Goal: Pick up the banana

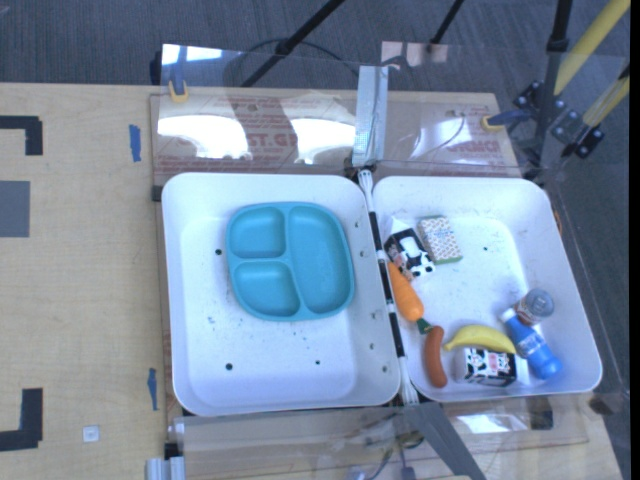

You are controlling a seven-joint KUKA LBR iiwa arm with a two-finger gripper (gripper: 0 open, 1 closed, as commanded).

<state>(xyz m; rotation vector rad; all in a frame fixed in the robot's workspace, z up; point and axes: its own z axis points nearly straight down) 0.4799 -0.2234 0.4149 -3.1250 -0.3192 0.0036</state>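
Observation:
A yellow banana (480, 339) lies in the right bin (560, 258), near its front edge, curved with its ends pointing down. It rests against the top of a black-and-white cow-patterned carton (488, 366). A blue bottle (530, 344) lies just to its right and a red-orange sausage (435, 356) just to its left.
The left bin (190, 268) holds a teal divided plate (291, 260). In the right bin, an orange carrot (406, 293), a small cow-patterned item (408, 251) and a dotted box (440, 239) lie near the divider. A clear panel stands behind both bins.

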